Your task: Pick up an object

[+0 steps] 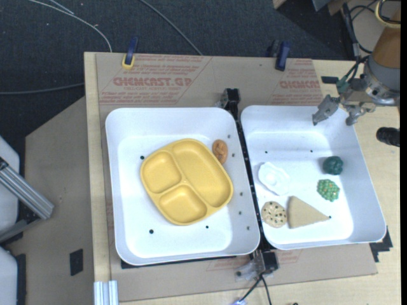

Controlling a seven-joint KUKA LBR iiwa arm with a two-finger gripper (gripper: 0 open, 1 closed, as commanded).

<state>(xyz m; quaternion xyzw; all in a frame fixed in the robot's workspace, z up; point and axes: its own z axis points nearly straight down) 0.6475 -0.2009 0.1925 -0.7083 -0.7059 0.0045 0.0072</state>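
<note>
Fingers [336, 114] spread open, holding nothing, above right bin [299, 122]; cookie [274, 213] touches bread wedge [306, 213].

A brown board [191, 75] fills the middle of the picture, with red letters along its top. Two white bins sit on it, side by side and touching. The left bin [124, 189] is in the middle of the picture. The right bin [362, 189] is at the right. A blue clip [130, 51] and another clip [281, 54] grip the board's top edge.
</note>
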